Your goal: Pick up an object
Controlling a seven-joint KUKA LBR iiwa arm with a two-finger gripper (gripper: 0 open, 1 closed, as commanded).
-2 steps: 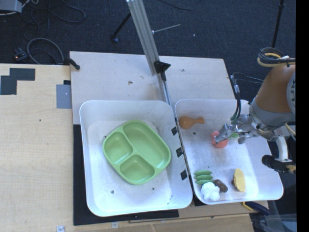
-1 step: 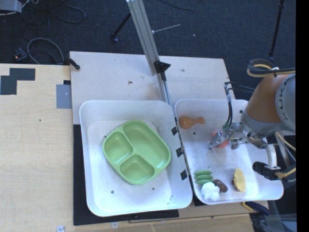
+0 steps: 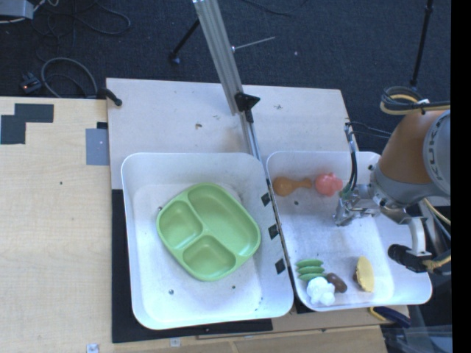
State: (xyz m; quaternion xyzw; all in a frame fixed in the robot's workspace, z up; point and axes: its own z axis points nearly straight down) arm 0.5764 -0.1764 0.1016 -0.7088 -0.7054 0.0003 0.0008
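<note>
Claw (image 3: 346,215) low in right bin (image 3: 397,296), beside pink ball (image 3: 328,184).

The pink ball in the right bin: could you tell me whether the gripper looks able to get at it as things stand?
Probably yes. The pink ball lies uncovered near the far wall of the right bin, touching only the orange piece on its left. The gripper hangs just beside it, with bare bin floor between.

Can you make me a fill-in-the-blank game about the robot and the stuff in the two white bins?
1. The green divided plate lies in the ____ bin.
2. The plate has ____ compartments.
3. The yellow thing lies in the ____ bin, near the green pea pods.
4. The gripper hangs over the ____ bin.

Missing words: left; three; right; right
</note>
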